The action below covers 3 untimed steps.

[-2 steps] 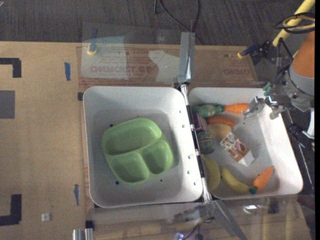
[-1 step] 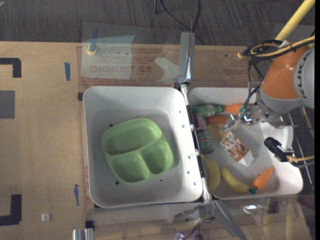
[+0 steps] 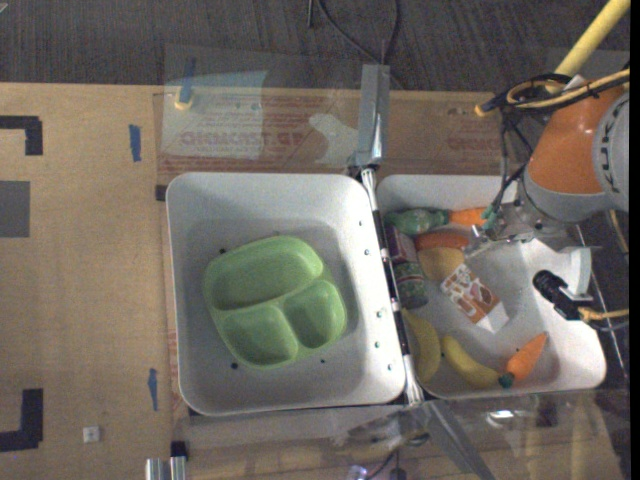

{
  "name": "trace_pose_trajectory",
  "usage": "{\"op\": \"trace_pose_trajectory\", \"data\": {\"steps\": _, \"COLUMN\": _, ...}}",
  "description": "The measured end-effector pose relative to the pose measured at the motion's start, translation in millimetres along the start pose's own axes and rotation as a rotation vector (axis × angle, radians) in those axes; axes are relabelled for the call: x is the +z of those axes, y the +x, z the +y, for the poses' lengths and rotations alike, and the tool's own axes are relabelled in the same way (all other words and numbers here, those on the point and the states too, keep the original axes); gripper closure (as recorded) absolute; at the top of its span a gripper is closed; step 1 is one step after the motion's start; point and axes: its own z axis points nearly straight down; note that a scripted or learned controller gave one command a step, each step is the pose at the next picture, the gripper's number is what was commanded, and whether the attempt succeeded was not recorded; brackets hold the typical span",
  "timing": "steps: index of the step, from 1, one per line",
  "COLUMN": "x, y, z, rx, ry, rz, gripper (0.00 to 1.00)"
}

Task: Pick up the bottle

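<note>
Along the right bin's (image 3: 590, 363) left wall I see the dark labelled bottle (image 3: 408, 280) lying crowded against that edge, with yellow bananas (image 3: 450, 353) just below it and a green-topped item above. My gripper (image 3: 490, 236) hovers over the bin's upper middle; I cannot tell its grip state. Leftward, the white bin (image 3: 200, 218) around the green divided tray (image 3: 275, 300) offers open floor.

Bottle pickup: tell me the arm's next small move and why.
Probably shift the gripper left and lower it toward the bottle, which lies against the right bin's left wall, below the orange fruit. The gripper hangs near the bin's top, apart from the bottle.
</note>
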Motion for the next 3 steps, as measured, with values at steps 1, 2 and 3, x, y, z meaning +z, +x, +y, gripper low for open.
{"op": "trace_pose_trajectory", "data": {"steps": 1, "x": -79.4, "y": 38.8, "z": 38.4, "rx": 0.172, "ry": 0.006, "rz": 0.000, "gripper": 1.00}}
{"op": "trace_pose_trajectory", "data": {"steps": 2, "x": -177.3, "y": 146.1, "z": 40.7, "rx": -0.015, "ry": 0.005, "rz": 0.001, "gripper": 1.00}}
{"op": "trace_pose_trajectory", "data": {"steps": 3, "x": -195.3, "y": 172.4, "z": 51.8, "rx": 0.062, "ry": 0.004, "rz": 0.000, "gripper": 1.00}}
